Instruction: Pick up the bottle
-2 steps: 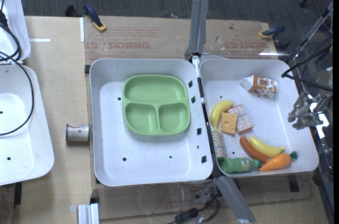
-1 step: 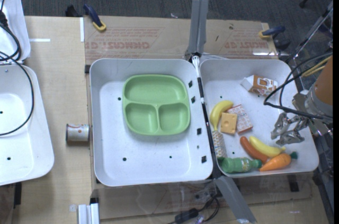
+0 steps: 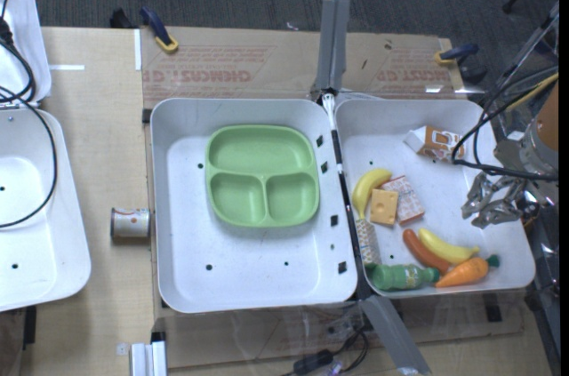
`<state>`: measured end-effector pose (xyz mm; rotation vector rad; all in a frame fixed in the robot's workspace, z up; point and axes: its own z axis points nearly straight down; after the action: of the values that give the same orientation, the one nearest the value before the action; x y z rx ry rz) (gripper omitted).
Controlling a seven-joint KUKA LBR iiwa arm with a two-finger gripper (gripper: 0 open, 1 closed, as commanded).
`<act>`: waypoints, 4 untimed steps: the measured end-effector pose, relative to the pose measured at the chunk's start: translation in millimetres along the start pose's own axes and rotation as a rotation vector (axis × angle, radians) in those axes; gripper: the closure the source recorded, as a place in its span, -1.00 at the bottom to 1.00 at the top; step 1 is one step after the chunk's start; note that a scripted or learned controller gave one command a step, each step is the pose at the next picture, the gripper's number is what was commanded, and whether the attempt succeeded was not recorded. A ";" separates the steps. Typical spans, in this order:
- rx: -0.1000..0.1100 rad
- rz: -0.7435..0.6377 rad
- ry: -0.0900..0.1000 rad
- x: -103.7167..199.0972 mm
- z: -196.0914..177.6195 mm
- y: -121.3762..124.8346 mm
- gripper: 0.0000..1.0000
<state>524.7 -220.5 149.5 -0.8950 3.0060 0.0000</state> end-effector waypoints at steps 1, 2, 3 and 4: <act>0.000 -0.219 0.000 23.1 -127.6 14.4 1.00; -0.001 -0.454 0.000 12.1 -161.3 56.1 1.00; -0.001 -0.506 0.000 -11.4 -229.4 97.8 1.00; -0.001 -0.502 -0.001 -41.8 -249.6 144.1 1.00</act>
<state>479.6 -77.4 399.1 -1.6139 2.6888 -0.0007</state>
